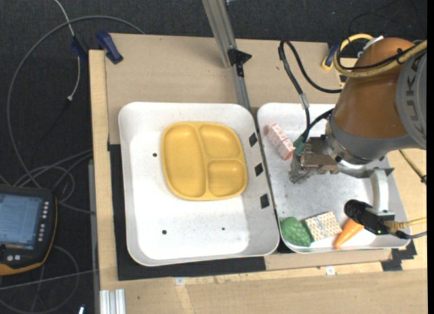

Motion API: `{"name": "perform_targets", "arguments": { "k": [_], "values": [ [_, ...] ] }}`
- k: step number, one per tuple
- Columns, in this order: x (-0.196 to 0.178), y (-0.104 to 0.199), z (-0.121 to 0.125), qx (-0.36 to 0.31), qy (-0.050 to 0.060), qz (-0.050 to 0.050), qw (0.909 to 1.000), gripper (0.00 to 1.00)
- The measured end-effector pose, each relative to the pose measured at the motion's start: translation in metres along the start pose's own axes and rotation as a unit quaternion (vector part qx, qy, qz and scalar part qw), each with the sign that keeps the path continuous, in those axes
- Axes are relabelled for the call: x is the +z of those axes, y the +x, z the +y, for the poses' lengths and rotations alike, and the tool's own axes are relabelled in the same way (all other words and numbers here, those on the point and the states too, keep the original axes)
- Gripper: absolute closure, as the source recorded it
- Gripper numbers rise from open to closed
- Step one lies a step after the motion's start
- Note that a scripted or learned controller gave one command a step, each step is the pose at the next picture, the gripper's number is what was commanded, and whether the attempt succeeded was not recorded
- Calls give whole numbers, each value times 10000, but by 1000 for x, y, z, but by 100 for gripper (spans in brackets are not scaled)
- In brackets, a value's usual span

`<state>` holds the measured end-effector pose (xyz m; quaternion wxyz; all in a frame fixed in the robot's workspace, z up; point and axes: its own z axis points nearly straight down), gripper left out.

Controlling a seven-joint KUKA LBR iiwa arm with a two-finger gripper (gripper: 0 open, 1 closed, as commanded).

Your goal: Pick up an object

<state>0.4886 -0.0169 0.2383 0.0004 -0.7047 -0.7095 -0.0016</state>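
Note:
My gripper (298, 170) is over the middle of the right bin (298, 112), at the end of the grey and orange arm coming in from the right. A pink and white small box (279, 140) lies just up and left of it, close to the bin's left wall. Along the near edge of the same bin lie a green lumpy object (296, 230), a patterned tan block (321, 224) and an orange carrot-shaped piece (348, 232). The arm's body hides much of the bin's right half.
The left bin (135, 170) holds a yellow divided plate (203, 159) near its centre. A metal pole (224, 28) slants in from the top down to the gap between the bins. Cables run across the bench behind the right bin.

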Motion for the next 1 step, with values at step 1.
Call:
{"name": "perform_targets", "arguments": {
  "k": [1],
  "values": [
    [2,59,6,-4,6,1,10000,100]
  ]
}}
